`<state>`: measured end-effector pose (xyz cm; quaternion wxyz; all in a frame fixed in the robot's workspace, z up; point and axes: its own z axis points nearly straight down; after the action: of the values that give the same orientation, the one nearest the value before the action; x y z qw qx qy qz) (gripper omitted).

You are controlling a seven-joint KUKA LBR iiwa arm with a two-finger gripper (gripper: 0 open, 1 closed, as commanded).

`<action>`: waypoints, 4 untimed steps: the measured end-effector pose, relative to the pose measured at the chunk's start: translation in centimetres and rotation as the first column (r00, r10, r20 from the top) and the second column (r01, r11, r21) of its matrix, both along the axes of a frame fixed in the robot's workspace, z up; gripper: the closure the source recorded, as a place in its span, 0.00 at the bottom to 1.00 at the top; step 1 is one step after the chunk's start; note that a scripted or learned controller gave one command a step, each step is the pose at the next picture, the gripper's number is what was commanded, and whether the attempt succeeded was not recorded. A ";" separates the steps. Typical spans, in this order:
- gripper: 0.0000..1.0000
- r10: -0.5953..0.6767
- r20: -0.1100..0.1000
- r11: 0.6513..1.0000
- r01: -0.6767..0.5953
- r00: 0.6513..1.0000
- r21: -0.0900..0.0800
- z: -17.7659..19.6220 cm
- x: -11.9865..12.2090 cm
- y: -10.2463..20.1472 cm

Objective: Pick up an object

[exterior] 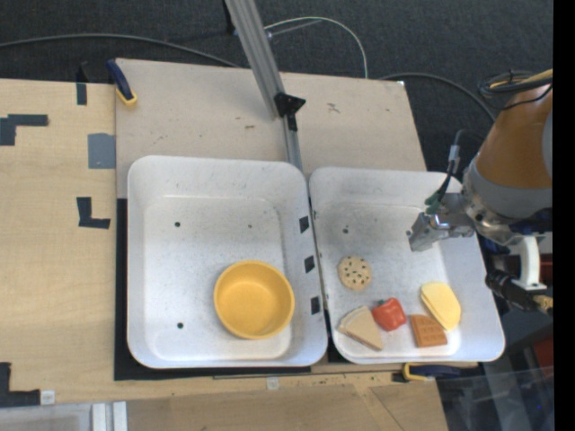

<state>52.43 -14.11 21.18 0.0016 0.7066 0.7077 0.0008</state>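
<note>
Gripper: the gripper hangs over the right side of the right bin, above bare floor; whether it is parted or closed I cannot tell, and nothing shows in its grasp.
Task's things: five small food pieces sit along the near end of the right bin — any could be the object to lift.
Where they lie: a cookie stands a little apart, left of centre; nearer the front, a tan wedge, a red tomato-like piece, an orange cracker and a yellow piece crowd together.
Left bin: the left bin holds one yellow bowl, near its near right corner.
Risk, crowding: the wedge and the red piece look to be touching, so a descent there would likely nudge a neighbour or close on two at once.
Risk, flatness: the cracker and cookie lie low — a grasp may slide over them and close on nothing.
Risk, wall: the yellow piece sits near the right rim, which could foul the approach.
Count: two bins, one bowl, five food pieces, one arm.
</note>
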 end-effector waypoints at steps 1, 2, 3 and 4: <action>1.00 0.000 0.002 1.000 0.000 1.000 -0.001 6.1 0.0 -0.6; 1.00 0.004 -0.005 1.000 -0.004 1.000 0.002 5.6 0.2 3.7; 1.00 0.004 -0.007 1.000 -0.004 1.000 0.002 4.2 0.9 8.3; 1.00 0.006 -0.005 1.000 -0.006 1.000 0.003 4.6 1.3 13.6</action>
<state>53.70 -0.53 25.76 -0.0010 0.7044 0.7098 0.0000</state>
